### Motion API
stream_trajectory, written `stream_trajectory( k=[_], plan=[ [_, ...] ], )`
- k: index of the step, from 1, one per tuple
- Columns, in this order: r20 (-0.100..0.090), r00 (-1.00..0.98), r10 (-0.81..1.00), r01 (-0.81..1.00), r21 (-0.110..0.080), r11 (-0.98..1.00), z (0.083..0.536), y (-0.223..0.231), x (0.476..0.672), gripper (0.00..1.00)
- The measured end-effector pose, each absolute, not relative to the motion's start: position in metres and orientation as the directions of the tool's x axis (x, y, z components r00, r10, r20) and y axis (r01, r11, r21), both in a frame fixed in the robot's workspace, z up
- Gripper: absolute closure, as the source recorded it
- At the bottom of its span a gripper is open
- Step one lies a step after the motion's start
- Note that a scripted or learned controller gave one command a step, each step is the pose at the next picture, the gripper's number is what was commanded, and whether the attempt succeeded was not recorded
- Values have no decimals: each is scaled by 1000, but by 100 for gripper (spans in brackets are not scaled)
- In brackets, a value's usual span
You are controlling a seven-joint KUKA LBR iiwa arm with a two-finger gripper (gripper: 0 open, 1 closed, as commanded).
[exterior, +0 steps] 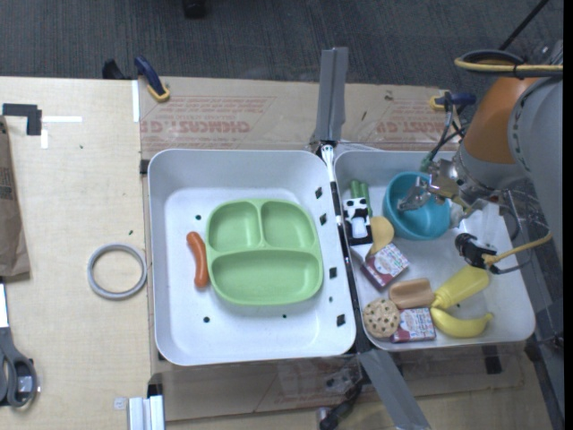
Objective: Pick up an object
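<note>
Jaws [428,189] hang over the blue bowl [417,209] at the back of the right bin [515,325], down at its rim; cannot tell whether clenched or released, nor whether anything sits between them. Grey arm [528,124] with orange band reaches in from the right. Crowded around the bowl: green bottle [358,189], black-and-white block [357,215], pale chip-like piece [381,232], small pink-and-white packet [387,263], hot dog toy [411,292], cookie [381,317], second packet [415,326], yellow banana [461,323], yellow bottle [462,286]. Left bin [166,267] holds a green divided plate [265,252] and an orange sausage [198,258] just beside it. On the desk [72,186], a grey ring [117,270]. Cardboard [228,116] behind the bins bears red mirrored print, not legible.
</note>
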State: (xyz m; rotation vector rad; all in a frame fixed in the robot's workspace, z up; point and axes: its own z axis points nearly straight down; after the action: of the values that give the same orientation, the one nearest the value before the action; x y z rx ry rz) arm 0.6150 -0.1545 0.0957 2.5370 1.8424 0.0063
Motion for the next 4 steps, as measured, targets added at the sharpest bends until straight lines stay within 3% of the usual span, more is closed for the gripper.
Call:
stream_trajectory(
  k=[1, 2, 3, 4],
  plan=[
    [-3, 41, 999, 999, 2, -41, 98, -119, 655, 0],
    [-1, -202, 979, 979, 1, 202, 103, -128, 576, 0],
    [-3, -198, 980, 980, 2, 198, 112, -130, 576, 100],
    [-10, -318, 948, 948, 3, 318, 165, -112, 592, 100]
  ],
)
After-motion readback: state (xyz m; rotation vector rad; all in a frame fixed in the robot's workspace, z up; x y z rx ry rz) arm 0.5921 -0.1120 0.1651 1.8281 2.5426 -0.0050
